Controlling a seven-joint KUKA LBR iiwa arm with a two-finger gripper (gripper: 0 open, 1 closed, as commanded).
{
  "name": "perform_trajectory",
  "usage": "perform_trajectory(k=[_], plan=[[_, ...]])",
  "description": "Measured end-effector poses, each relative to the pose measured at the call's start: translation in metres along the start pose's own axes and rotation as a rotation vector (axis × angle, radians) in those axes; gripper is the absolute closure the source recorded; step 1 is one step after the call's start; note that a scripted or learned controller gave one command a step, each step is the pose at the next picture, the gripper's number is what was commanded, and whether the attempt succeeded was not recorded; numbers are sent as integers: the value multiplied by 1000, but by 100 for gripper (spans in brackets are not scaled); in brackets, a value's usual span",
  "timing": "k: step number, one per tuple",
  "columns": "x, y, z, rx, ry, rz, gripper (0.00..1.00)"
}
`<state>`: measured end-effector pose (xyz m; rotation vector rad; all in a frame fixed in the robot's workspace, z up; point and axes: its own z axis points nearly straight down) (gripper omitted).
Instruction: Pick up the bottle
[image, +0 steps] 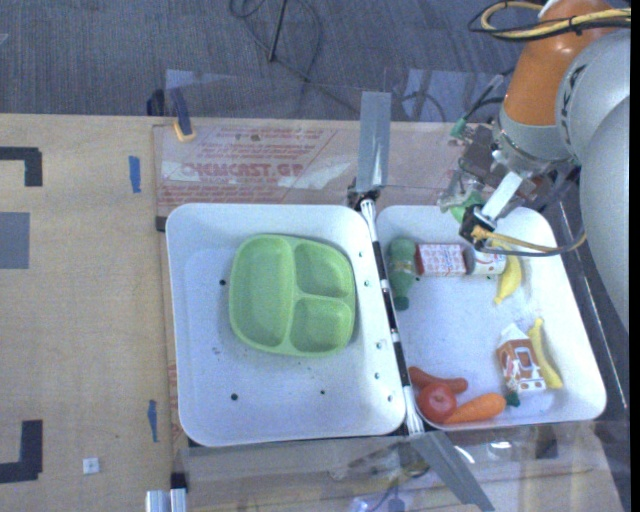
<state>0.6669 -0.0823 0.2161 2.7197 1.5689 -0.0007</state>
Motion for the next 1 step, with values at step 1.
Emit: perform_trajectory(k=[1], plan=[[-21, 9, -24, 1, 0, 306, 100]])
